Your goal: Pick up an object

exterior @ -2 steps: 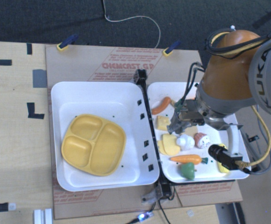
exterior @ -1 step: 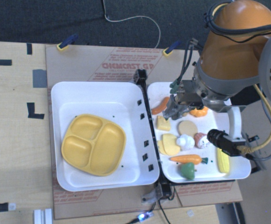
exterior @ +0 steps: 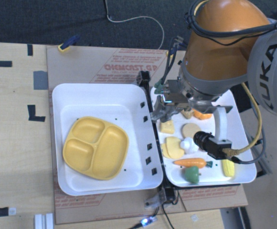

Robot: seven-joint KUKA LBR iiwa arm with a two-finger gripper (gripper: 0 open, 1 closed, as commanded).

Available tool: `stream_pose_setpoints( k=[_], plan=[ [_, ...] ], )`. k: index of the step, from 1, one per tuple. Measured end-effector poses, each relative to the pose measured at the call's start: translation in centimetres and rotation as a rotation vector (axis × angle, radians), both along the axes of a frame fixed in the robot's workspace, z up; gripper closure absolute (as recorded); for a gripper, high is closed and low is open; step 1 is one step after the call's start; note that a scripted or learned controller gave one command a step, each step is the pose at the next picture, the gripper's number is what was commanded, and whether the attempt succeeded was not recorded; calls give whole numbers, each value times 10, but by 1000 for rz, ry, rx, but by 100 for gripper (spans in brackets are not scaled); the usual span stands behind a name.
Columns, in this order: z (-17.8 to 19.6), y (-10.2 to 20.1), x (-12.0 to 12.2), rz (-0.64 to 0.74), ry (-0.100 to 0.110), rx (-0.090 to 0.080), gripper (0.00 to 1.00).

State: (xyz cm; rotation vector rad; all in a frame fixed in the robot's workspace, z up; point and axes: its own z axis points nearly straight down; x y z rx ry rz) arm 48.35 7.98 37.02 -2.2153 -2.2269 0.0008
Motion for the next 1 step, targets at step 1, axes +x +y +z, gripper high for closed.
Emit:
stream_pose_setpoints(
  k=[1],
  plan=[
    [124,-54,1,-8,-15,0,100]
  ],
)
